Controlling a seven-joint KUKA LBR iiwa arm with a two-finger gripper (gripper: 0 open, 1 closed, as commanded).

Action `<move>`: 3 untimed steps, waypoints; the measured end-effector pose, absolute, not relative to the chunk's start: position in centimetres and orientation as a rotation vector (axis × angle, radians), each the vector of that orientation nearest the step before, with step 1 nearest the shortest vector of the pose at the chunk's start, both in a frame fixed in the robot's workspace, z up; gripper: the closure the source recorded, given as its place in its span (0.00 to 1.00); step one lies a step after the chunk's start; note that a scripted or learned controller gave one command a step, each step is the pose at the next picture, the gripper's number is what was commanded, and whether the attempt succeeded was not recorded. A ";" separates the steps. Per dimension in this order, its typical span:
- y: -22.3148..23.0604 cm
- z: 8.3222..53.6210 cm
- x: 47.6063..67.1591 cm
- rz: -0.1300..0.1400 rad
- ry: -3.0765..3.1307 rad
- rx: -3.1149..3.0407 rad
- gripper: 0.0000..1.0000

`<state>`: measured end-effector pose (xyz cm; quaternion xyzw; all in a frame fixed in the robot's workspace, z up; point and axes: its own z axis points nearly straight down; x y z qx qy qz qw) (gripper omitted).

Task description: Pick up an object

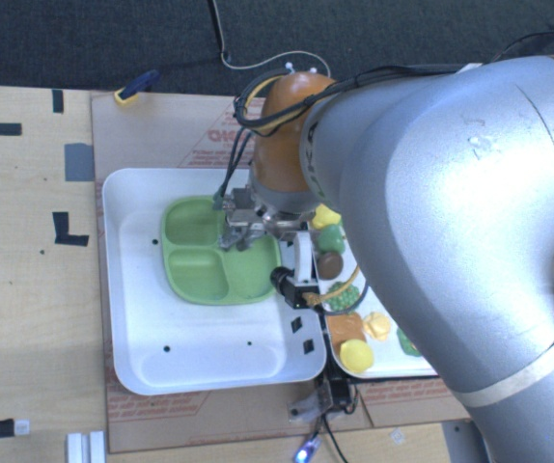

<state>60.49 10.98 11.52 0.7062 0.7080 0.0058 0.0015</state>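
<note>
Left bin [132,258] holds one green divided tray [214,254], lying flat toward the bin's upper right. The arm [431,210] reaches in from the right and hangs its gripper [243,225] over the tray's right-hand edge, apparently to take the thin raised rim, the only part of so flat a thing that offers a grip. Whether the gripper is touching the tray or just above it cannot be told; nor can the state of the hand be told, as the wrist and its cables hide it. Nothing is seen held.

Right bin [393,369] is mostly hidden under the arm. Several small items show along its left side: a yellow ball [356,356], an orange block [346,328], a brown round piece [329,264], a yellow-green piece [326,218]. They lie crowded together, touching or nearly so.

Judgement: the pick is not yet made.
</note>
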 end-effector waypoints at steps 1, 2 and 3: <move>11.0 12.4 60.4 0.014 2.224 2.216 1.00; 11.0 13.3 60.4 0.011 2.226 2.216 1.00; 11.0 14.2 60.3 0.008 2.227 2.217 1.00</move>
